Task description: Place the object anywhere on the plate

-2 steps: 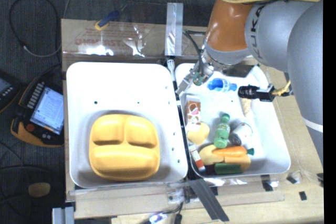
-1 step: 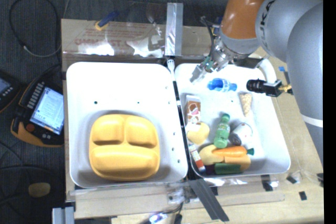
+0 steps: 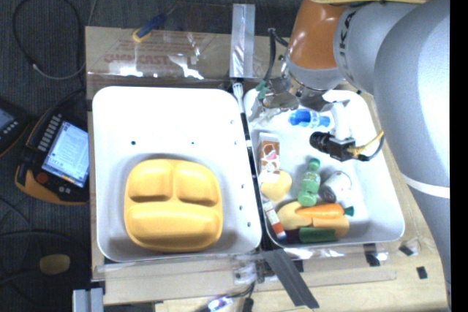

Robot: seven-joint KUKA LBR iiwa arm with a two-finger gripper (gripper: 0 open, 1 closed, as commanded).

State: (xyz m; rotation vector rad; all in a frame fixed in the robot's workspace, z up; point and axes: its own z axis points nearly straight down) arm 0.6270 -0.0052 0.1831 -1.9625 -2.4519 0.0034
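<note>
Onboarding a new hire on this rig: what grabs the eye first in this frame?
First the yellow sectioned plate, sitting alone in the left bin. Next the grey arm with its orange band, coming in from the right over the far end of the right bin. Then the heap of toy food at that bin's near end, an orange carrot and a green bottle among it.

Your arm [image 3: 409,77] comes in from the right, grey links bulking over that side, orange band [image 3: 318,33] above the wrist. Gripper [image 3: 267,100] hangs low at the upper left of its reach, tilted leftward.
</note>
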